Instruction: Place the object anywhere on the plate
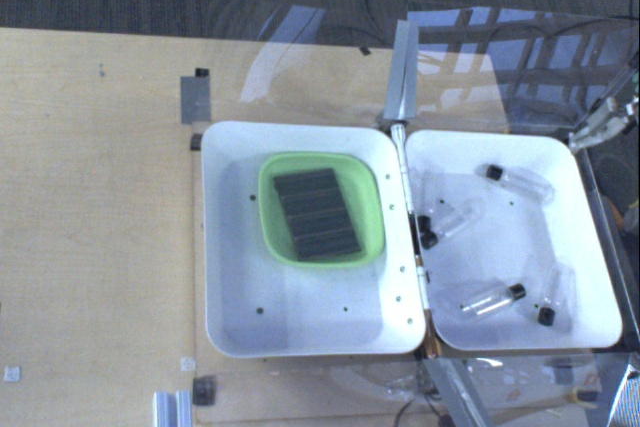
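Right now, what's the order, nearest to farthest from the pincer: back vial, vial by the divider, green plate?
From the pincer at the camera view's right edge:
1. Back vial, far side of the right bin.
2. Divider vial, that bin's left side.
3. Green plate, in the left bin.

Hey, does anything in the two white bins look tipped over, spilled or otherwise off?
Nothing spilled. The clear plastic vials with black caps lie on their sides, scattered at different angles in the right white bin. The dark ridged block sits slightly askew on the green square plate.
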Robot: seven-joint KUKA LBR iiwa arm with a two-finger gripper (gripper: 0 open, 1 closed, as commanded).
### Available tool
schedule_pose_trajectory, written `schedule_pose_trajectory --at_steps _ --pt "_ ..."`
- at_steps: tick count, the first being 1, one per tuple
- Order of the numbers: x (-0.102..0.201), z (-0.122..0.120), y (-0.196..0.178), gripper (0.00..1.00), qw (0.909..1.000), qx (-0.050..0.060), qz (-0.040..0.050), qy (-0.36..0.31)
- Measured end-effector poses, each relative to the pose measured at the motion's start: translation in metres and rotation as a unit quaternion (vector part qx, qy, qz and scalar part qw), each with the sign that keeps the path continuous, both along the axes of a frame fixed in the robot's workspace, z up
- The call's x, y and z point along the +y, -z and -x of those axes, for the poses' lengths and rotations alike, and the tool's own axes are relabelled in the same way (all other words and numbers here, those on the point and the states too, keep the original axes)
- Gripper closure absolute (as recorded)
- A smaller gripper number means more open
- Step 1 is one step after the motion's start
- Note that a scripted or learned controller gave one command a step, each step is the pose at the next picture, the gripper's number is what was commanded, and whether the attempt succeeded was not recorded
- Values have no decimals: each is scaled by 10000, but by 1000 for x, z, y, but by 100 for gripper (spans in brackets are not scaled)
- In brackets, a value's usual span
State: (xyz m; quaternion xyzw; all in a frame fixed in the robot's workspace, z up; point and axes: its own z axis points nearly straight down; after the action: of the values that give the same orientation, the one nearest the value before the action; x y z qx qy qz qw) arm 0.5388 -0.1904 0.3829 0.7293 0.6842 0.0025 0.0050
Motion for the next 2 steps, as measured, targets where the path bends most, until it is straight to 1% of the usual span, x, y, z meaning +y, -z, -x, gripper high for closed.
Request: schedule_pose_trajectory --at_steps 1,2 --pt "-12 25 -32 0 9911 -8 23 -1329" --pt "-16 50 -56 0 9516 -5 48 -3072"
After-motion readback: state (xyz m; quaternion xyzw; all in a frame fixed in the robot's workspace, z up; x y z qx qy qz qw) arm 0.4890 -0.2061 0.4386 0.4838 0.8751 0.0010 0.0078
